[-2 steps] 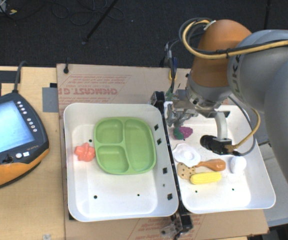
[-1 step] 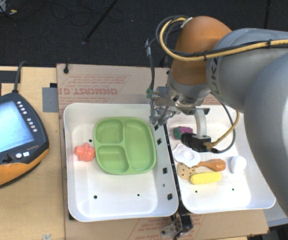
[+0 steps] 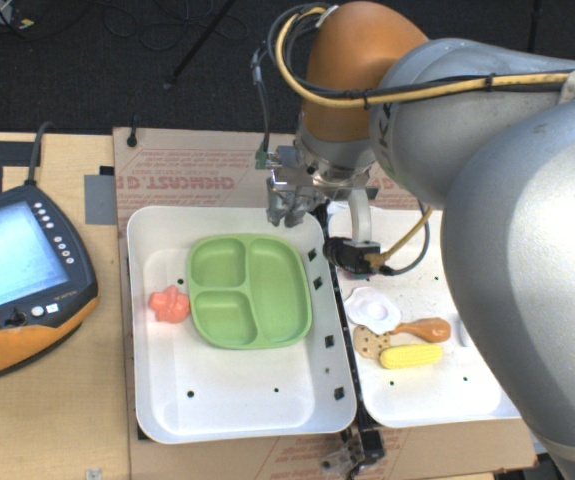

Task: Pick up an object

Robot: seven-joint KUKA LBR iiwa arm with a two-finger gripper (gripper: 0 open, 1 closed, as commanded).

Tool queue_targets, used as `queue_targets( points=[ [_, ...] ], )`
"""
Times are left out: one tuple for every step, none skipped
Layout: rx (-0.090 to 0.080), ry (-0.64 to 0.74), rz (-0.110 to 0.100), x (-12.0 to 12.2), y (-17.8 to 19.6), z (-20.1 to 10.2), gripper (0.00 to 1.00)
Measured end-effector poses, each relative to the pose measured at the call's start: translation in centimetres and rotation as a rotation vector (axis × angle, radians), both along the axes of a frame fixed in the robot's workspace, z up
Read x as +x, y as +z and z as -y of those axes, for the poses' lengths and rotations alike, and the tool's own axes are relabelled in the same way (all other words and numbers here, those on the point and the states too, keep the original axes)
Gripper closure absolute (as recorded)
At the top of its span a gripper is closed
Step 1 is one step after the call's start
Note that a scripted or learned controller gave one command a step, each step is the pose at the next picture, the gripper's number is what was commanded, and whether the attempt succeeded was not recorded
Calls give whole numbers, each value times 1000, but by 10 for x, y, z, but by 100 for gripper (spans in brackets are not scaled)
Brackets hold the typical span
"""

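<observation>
Hovering over the glossy green three-part plastic tray (image 3: pixel 248 290), metal gripper (image 3: pixel 289 211), grip state unclear

Arm (image 3: pixel 487 168) reaches in, end effector (image 3: pixel 292 206) pointing down

Place: a robotics lab or test cell.
Arm: a large grey industrial robot arm (image 3: pixel 487 158) with an orange band and yellow cabling reaches over the desk.
Controller: a teach pendant (image 3: pixel 22 268) with a lit screen, buttons and an orange casing lies at the left.
Work surface: two shallow white bins (image 3: pixel 157 408) sit side by side on printed cardboard (image 3: pixel 192 173).
Props: a green divided plate (image 3: pixel 249 290) and toy food (image 3: pixel 407 343), not real food.
Background: loose black cables (image 3: pixel 117 18) on a dark floor.
</observation>
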State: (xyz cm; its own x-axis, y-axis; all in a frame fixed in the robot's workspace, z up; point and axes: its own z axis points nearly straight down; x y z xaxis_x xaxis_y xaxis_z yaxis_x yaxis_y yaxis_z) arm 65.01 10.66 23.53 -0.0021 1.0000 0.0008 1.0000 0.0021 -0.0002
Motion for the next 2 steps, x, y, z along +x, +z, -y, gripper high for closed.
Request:
queue_targets(
  points=[
    [-2, -2, -5, -11, 1, 0, 100],
    [-2, -1, -5, -8, -18, 2, 100]
  ],
)
